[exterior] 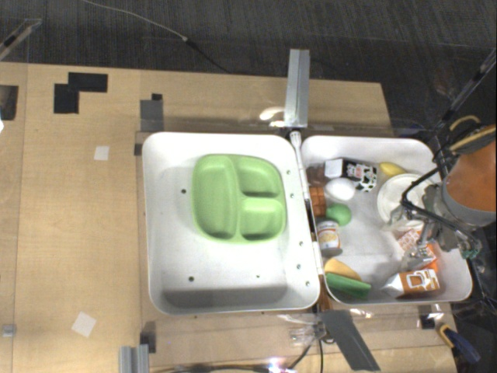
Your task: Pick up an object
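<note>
From my feed I see a pale wooden worktop (70, 231) with black square markings, backed by dark grey carpeted floor (233, 14) crossed by a thin cable (116, 8).

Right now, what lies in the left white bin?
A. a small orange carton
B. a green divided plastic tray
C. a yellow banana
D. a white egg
B: the green divided plastic tray lies alone in the left white bin, while the small things sit in the right white bin.

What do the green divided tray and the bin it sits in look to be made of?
The green divided tray looks like moulded plastic with a matte finish: even colour, rounded compartment edges, soft shading. The left bin looks like smooth white plastic or coated metal, slightly glossy, with small dark dots on its floor; which one is unclear.
</note>
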Robot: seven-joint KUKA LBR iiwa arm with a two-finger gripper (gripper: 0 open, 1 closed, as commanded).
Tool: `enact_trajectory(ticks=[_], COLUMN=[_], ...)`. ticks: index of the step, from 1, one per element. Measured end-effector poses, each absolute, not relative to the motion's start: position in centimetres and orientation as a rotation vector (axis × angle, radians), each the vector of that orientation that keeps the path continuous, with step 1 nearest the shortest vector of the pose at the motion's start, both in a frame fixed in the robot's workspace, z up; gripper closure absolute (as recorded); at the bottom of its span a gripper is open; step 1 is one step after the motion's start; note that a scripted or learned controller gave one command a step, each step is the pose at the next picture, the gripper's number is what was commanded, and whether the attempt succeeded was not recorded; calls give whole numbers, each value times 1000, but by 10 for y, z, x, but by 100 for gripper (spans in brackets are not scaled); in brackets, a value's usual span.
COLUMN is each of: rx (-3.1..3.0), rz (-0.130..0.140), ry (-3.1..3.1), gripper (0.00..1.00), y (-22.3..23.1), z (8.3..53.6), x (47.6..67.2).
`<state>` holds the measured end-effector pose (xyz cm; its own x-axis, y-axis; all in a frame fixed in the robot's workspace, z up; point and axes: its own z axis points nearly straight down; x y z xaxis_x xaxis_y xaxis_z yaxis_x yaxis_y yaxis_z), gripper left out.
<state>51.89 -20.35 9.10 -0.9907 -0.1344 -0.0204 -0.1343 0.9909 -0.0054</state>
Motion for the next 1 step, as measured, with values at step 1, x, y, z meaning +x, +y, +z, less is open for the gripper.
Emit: enact_trajectory(ticks=[1], rx=[-121], rz=[-12], ry=[3106], gripper=[0], y=[-203], z=[93], x=[507])
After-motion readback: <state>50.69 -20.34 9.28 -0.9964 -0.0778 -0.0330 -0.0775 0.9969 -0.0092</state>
